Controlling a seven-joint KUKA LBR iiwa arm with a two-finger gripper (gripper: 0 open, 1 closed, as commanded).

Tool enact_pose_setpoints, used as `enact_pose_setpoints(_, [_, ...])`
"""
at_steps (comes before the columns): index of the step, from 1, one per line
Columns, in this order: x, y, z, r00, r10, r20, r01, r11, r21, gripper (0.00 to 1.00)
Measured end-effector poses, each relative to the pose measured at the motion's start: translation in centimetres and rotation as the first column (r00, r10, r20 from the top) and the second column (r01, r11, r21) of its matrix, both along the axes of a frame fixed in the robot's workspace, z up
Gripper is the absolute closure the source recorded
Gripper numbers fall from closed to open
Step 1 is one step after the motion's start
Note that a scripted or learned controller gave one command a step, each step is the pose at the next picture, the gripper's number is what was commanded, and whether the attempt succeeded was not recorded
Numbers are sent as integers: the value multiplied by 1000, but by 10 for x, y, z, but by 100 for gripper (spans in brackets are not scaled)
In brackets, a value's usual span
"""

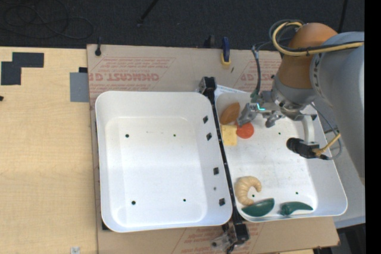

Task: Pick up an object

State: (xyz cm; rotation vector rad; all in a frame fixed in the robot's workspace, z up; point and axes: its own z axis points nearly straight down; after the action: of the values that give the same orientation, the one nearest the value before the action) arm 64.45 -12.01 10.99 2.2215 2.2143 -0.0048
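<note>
Objects for the pick lay scattered in the right-hand bin (333, 187), and we counted several of them. A small red piece (246, 131) sat near the bin's upper left, with a brown lump (230, 113) just above it and a yellow block (229, 135) just beside it, against the divider (215, 146) between the bins. Lower down, a pale curled croissant-shaped piece (246, 188) rested close to the near wall, next to two dark green pieces (258, 207) (296, 207) lying along that wall.

We saw the gripper (260, 111) hanging over the upper left of this bin, just beside the red piece. We could not tell whether it was spread or closed, and nothing showed plainly in its hold. We judged it was placed there to go for the red piece or one of its neighbours.

That cluster was crowded against the divider, so we judged room there to be tight. The middle of the right bin was bare and offered free space. The left bin (107, 146) was well apart from the arm.
</note>
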Motion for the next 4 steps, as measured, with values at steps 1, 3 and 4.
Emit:
enact_pose_setpoints(1, [3, 35, -17, 1000, 5, 8, -5, 1000, 3, 0])
enact_pose_setpoints(3, [-10, 37, -6, 1000, -2, 7, 2, 1000, 7, 100])
enact_pose_setpoints(4, [-69, -18, -22, 1000, -2, -9, 2, 1000, 4, 100])
